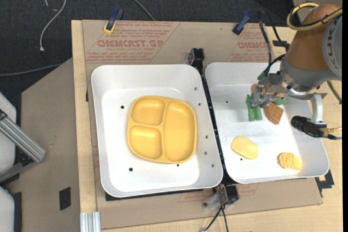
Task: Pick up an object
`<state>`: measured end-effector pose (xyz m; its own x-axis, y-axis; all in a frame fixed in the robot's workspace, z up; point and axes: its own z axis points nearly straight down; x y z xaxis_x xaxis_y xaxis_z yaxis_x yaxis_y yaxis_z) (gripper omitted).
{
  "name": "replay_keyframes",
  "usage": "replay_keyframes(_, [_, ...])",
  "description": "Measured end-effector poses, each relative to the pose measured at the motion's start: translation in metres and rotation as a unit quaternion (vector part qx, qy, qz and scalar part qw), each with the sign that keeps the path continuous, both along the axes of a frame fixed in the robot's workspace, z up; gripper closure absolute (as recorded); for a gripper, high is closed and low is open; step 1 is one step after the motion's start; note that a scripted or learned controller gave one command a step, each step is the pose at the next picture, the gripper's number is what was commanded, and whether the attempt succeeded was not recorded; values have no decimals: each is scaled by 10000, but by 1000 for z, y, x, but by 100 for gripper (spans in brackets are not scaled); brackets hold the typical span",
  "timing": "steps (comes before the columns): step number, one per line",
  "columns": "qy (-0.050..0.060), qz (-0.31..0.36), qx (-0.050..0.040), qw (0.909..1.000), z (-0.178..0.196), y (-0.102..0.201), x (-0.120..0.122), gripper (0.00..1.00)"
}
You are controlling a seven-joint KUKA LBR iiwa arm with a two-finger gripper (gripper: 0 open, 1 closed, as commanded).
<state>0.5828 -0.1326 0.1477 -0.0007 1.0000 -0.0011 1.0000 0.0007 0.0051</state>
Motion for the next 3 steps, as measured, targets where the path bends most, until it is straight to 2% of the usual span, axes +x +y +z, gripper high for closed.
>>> replay_keyframes(1, [6,2,2,10000,43,-3,-1,100])
replay_keyframes(2, [-11,8,-1,10000,104,3,6,100])
replay_keyframes(3, [48,19,20,10000,89,54,-12,100])
